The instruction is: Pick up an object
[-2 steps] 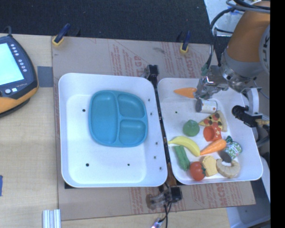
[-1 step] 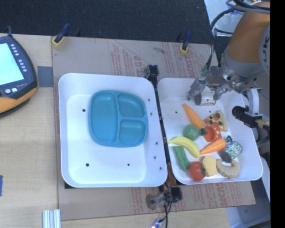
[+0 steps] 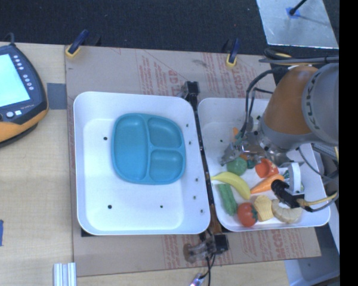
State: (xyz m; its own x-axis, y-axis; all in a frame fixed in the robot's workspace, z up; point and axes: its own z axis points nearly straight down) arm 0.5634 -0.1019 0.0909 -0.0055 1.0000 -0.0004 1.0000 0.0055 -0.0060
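My end effector (image 3: 241,151) is down in the right bin (image 3: 218,117), low over the toy food at the middle of that bin. From above my own wrist and orange band hide most of it, so I cannot tell whether it is clenched, released or grasping anything.

Just below it lies a small green piece (image 3: 237,166), and beside that a red piece (image 3: 263,169). A banana (image 3: 234,182) stretches across the bin's near half, with a carrot (image 3: 266,185) to its right. A green cucumber (image 3: 227,198) lies along the left wall under the banana. Near the front edge sit one tomato (image 3: 247,214), one pale yellow piece (image 3: 263,208) and one tan, bread-like piece (image 3: 286,212). A black cable with a white fitting runs over the right side of this heap.

The left bin (image 3: 89,159) holds one thing: a blue plate (image 3: 148,148) with three compartments, all bare, lying flat at the bin's middle.

Both bins rest on a brown sheet (image 3: 137,70) clamped to the tabletop (image 3: 24,195). A handheld control pad (image 3: 9,94) lies at the far left.
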